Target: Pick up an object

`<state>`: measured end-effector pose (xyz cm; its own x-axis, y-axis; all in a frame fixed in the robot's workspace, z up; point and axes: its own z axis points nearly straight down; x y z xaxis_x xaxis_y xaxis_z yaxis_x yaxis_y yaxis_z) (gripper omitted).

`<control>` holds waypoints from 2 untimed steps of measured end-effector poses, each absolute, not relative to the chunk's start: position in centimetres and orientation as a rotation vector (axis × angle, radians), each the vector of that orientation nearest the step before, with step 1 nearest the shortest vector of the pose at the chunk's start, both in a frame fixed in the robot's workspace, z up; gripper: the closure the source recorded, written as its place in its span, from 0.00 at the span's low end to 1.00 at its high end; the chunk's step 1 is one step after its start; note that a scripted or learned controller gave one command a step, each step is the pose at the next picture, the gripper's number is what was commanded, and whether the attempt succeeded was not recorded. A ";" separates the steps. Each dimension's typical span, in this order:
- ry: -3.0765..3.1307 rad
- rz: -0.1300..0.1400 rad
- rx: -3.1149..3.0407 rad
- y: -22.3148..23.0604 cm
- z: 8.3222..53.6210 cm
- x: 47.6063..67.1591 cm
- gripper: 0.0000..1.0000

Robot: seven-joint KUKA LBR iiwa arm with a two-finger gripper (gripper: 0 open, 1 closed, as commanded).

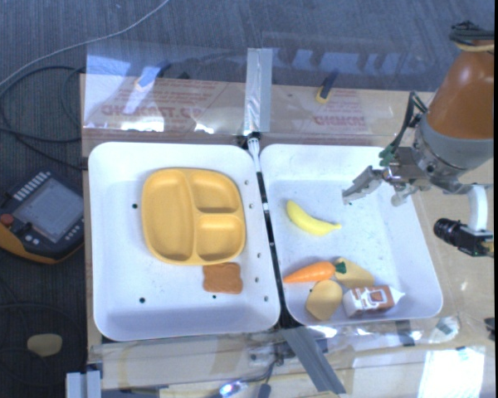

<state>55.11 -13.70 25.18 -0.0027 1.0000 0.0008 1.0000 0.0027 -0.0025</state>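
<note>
- Two shallow white plastic bins sat side by side on the counter, the left bin and the right bin meeting at a narrow seam down the middle.
- The grey arm with its orange band reached in from the right, over the right bin's upper right corner.
- The end effector hung above the upper right part of the right bin, its two fingers spread apart with nothing between them; one finger pointed left toward the bin's middle.
- A small yellow plastic banana lay on the right bin's floor, left of centre, apart from the end effector and below-left of it.
- An orange plastic carrot with a green tip lay nearer the front of that bin, pointing left.
- A rounded tan potato-like piece sat just below the carrot, touching or nearly touching it.
- A small red-and-white carton lay on its side just right of the tan piece, near the bin's front wall.
- A pale yellow wedge showed between the carrot and the carton; its exact shape was hard to make out.
- In the left bin a yellow plastic divided plate with three compartments rested near the centre.
- A flat orange-brown square piece like toast lay just below the plate, its top edge at the plate's rim.
- A handheld control pendant with a grey screen lay on the dark floor to the left of the counter.
</note>
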 end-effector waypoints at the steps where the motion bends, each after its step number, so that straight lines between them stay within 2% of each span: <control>1: -2.285 0.004 -2.155 -10.7 24.5 56.8 0.00; 2: -2.344 0.001 -2.091 -9.6 31.5 56.9 0.00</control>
<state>56.85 -9.56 31.54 -0.1140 0.9935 0.0001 0.9935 0.1140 -0.0008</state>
